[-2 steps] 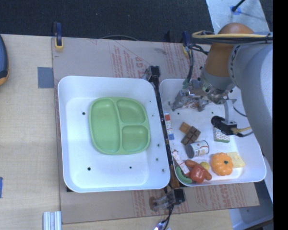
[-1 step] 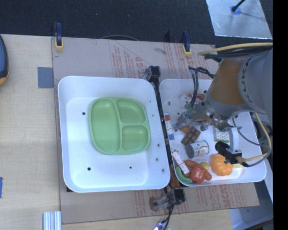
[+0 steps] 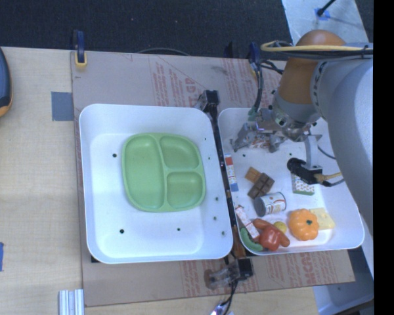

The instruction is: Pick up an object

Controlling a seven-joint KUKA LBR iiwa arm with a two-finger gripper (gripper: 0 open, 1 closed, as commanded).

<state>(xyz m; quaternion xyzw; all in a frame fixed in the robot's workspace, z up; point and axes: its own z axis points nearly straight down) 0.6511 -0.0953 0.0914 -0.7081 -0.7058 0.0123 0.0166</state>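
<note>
Wooden desk (image 3: 33, 176) carrying two white bins. The left bin (image 3: 98, 241) holds a green divided plate (image 3: 163, 171). The pincer (image 3: 259, 138) hangs over the right bin's (image 3: 345, 241) far edge; whether it is open cannot be told. An orange toy pumpkin (image 3: 303, 224) sits near that bin's front right corner: probably light, hard, best gripped across its sides. A small can (image 3: 271, 204) and red pepper (image 3: 270, 239) crowd beside it.
</note>
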